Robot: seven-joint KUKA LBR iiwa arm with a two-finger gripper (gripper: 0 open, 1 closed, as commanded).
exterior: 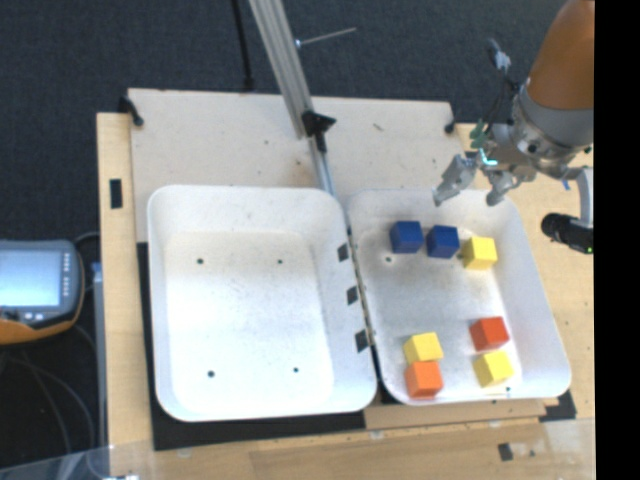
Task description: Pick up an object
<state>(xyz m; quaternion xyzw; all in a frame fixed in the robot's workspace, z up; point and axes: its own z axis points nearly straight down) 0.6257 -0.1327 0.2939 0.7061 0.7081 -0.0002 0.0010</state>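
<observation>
Camera view: gripper (475, 185) spread open and holding nothing above the right bin's (535, 268) far rim, near two touching blue cubes (406, 236) and a yellow cube (479, 252); tight row risks fingers landing on top or nudging neighbours.

I can read no text, label, brand, number or sign anywhere around my right bin (535, 298). The coloured blocks inside it have plain faces. The small screen device (35, 278) far to the left of that bin shows only a pale glare, its display too blurred to make out any characters.
</observation>
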